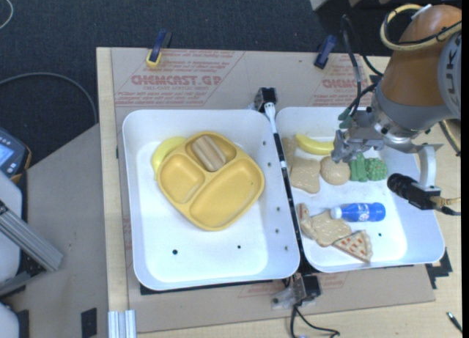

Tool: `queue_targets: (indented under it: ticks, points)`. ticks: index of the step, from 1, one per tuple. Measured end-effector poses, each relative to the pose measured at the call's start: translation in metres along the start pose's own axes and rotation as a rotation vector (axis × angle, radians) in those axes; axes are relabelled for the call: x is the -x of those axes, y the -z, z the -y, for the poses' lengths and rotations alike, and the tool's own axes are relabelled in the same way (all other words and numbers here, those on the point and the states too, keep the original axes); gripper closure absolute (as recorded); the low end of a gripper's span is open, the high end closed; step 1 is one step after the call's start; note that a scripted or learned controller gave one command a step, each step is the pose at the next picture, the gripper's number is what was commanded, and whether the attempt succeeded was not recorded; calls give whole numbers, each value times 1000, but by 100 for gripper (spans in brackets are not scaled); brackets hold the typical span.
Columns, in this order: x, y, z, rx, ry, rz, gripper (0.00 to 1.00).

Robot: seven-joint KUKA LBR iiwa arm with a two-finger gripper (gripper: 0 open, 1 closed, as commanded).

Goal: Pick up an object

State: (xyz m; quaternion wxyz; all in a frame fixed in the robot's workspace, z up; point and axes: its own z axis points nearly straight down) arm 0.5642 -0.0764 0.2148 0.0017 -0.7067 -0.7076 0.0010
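Observation:
The right bin (418, 245) holds a yellow banana (314, 144), a tan cookie-like piece (305, 178), a round beige piece (335, 174), green broccoli (367, 169), a blue and white bottle (359, 212), toast pieces (325, 228) and a pizza slice (355, 245). My gripper (342, 155) hangs low over the right bin's upper middle, right above the round beige piece and beside the broccoli. Its fingertips are hidden by the wrist body.
The left bin (146, 212) holds a yellow compartment tray (220, 197) with a hot dog (209, 152) in one section and a yellow round thing (163, 152) tucked under its left side. A black clip (264, 97) sits at the divider's far end. A black cylinder (410, 190) juts from the arm at right.

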Motion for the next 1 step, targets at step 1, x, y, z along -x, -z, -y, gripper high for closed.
queue_targets:
  ticks: [1]
  points:
    - [9,19,6,8,-2,2,100]
